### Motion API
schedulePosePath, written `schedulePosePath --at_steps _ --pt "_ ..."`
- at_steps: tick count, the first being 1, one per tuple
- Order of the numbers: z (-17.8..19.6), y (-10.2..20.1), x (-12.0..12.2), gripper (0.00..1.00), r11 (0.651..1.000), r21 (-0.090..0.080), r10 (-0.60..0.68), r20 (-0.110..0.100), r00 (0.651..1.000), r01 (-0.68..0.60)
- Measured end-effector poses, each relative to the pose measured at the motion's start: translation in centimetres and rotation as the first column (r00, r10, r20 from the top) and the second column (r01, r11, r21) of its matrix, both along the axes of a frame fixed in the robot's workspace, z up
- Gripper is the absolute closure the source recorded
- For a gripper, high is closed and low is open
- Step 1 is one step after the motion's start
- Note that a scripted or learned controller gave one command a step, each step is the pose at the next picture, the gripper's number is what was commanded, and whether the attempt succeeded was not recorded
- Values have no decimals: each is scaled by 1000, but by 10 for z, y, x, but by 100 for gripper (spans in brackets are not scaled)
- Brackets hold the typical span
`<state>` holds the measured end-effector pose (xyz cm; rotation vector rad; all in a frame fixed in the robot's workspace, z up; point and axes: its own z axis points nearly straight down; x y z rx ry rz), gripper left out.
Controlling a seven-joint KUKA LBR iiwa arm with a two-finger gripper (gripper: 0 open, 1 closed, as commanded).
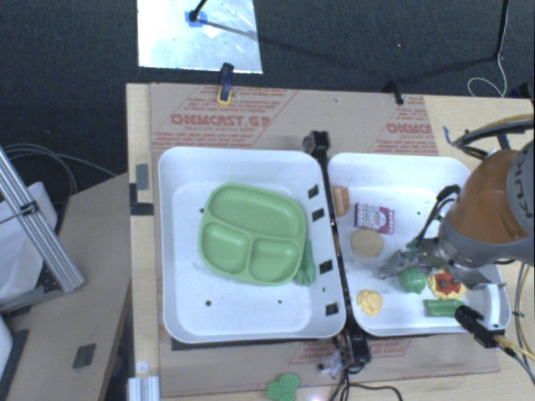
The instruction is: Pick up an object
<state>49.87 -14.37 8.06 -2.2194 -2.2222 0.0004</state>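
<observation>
Hand [401, 265] hovered low by the green toy [412, 280] near the right bin's [393, 164] front edge; couldn't tell its grip. Crowded neighbours could've spoiled the grab.

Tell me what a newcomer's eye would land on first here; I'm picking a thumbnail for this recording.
The green divided tray stands out, lying alone in the left bin. Next comes the arm's orange band at the right, with the gripper low in the right bin beside a green toy. Small items lie around it: a purple-and-white packet, a tan disc and a yellow piece.
</observation>
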Motion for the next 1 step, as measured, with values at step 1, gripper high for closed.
schedulePosePath --at_steps 1 --pt "15 -2 2 100 1000 -3 0 6 1000 0"
